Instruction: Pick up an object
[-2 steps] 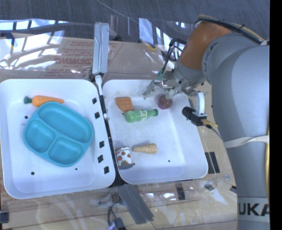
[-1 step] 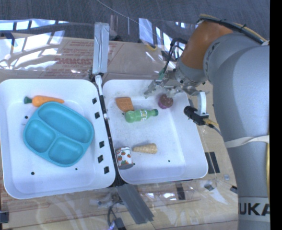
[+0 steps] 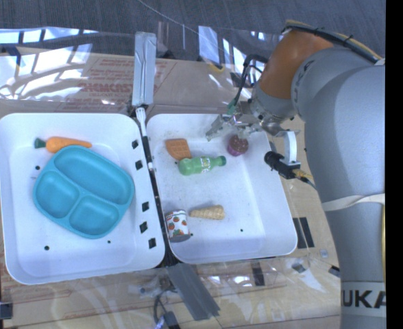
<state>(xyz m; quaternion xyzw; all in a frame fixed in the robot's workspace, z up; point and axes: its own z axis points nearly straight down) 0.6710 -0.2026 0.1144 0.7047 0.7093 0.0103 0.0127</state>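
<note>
- The gripper [image 3: 237, 133] is seen over the far part of the right bin [image 3: 266, 214], hanging from the grey arm [image 3: 338, 115] that reaches in from the right.
- Whether its fingers are apart or together cannot be told; nothing is clearly seen between them.
- A small dark-red round object [image 3: 238, 144] lies in the right bin directly below the gripper, seemingly touching it.
- A green bottle [image 3: 201, 164] lies on its side just left of and nearer than the gripper; an orange-brown cracker [image 3: 177, 148] is placed left of the gripper.
- An ice-cream cone [image 3: 209, 213] and a small printed can [image 3: 177, 225] are found well nearer the camera.
- Far left, in the left bin [image 3: 16, 245], a blue divided plate [image 3: 83, 190] and a carrot [image 3: 63, 142] are seen.
</note>
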